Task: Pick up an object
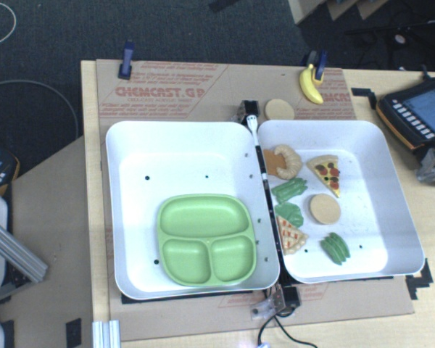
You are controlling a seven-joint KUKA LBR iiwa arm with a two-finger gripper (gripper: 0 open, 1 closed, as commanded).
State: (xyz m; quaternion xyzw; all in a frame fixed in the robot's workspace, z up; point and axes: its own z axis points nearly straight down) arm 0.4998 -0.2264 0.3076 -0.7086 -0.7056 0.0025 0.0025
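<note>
— Cardboard-topped surface (167, 93), two bins. Where are the pickable things?

— Crowded along the right bin's (391, 187) left wall: pretzel (284, 161), pizza slice (326, 172), waffle (291, 235). Tool state: cannot tell. Any grab risks pinching neighbours or the wall.

Two white bins sit side by side — the left bin (130, 194) holds a green divided plate (206, 238), the right bin (377, 194) what look like toy foods: pizza slice (326, 172), cookie (324, 209), waffle (290, 236).
</note>
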